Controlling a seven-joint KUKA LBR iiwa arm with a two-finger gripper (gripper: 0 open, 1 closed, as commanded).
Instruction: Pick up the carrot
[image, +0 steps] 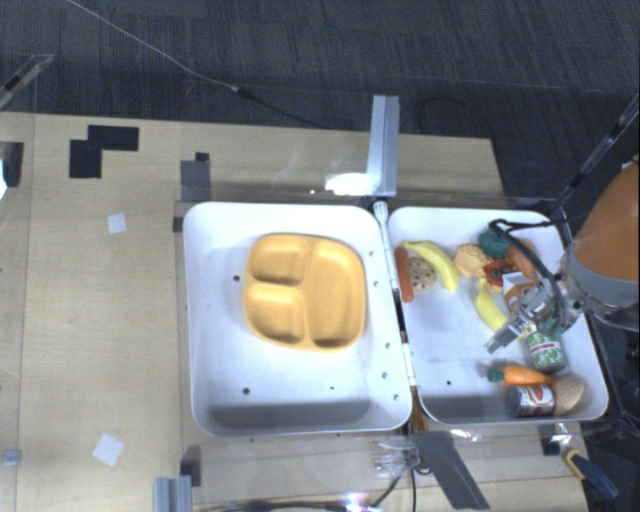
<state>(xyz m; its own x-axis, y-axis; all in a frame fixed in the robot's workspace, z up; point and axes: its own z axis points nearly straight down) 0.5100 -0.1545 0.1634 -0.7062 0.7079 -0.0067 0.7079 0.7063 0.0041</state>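
In the right bin (440, 395) | carrot (522, 376) lies near the front right corner, just behind a can (533, 400) and beside a green-labelled can (545, 350) | gripper (508, 335) hovers just behind-left of carrot, nothing between its fingers; open or closed, cannot tell | left bin (215, 390) holds yellow tray (305, 290)

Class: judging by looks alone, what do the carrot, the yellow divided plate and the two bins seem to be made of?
Carrot: probably moulded plastic; uniform orange, smooth.
Yellow divided plate: likely plastic; even colour, soft sheen, rounded compartments.
Bins: white, possibly plastic or coated metal; smooth, slightly glossy, unclear which.
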